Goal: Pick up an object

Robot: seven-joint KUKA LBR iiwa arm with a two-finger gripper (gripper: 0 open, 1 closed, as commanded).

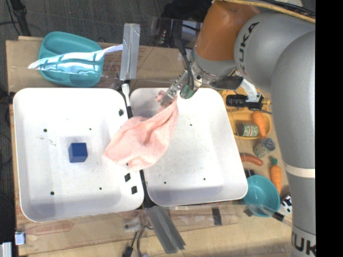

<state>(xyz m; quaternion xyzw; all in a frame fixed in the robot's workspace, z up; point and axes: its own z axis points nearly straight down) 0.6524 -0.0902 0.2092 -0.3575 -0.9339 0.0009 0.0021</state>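
The gripper (176,92) hangs over the far edge of the right bin (214,159), its fingers pinched together on the top corner of a pink cloth (144,138). From that pinch the cloth trails away toward seven o'clock, widening as it goes; its lower bulk drapes across the seam between the two bins, so that part of it lies over the right rim of the left bin (32,143) and part over the left side of the right one. At about one o'clock from the gripper rises the arm's orange band (222,28), with the grey arm (289,79) filling the side beyond it. Well apart from the cloth, at nine o'clock from its lower end, a small blue cube (78,152) sits on the floor of the left bin. Beyond that bin, at roughly ten o'clock from the gripper, a teal scoop-shaped object (69,58) lies on the bench. At four o'clock from the gripper, outside the right bin, small toy foods (257,138) are scattered, and a teal bowl (261,193) rests at the bin's near right corner.
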